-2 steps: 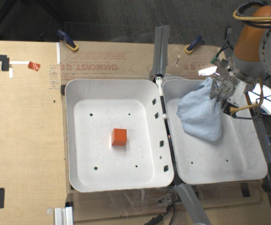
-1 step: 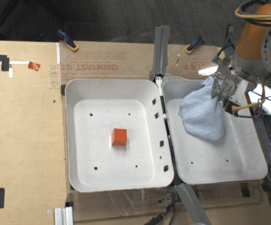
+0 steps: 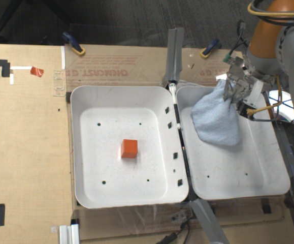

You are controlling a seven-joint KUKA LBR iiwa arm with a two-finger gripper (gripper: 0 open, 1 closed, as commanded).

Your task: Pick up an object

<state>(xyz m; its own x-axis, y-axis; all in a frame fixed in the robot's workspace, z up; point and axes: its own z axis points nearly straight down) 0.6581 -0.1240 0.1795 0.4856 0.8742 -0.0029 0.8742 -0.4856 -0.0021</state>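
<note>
A light blue cloth [image 3: 215,118] lies in the right bin [image 3: 253,179] toward its back left. One corner of it is pulled up into a peak. My gripper [image 3: 231,92] sits at that peak near the bin's back edge, shut on the cloth's raised corner, while the rest of the cloth sags down onto the bin floor. An orange-red block [image 3: 129,148] rests near the middle of the left bin [image 3: 93,182], far from the gripper.
A grey divider post [image 3: 174,50] stands between the bins at the back. Two clamps [image 3: 73,42] [image 3: 209,48] hold the cardboard behind. Cables [image 3: 268,108] trail by the wrist at the right bin's back right corner.
</note>
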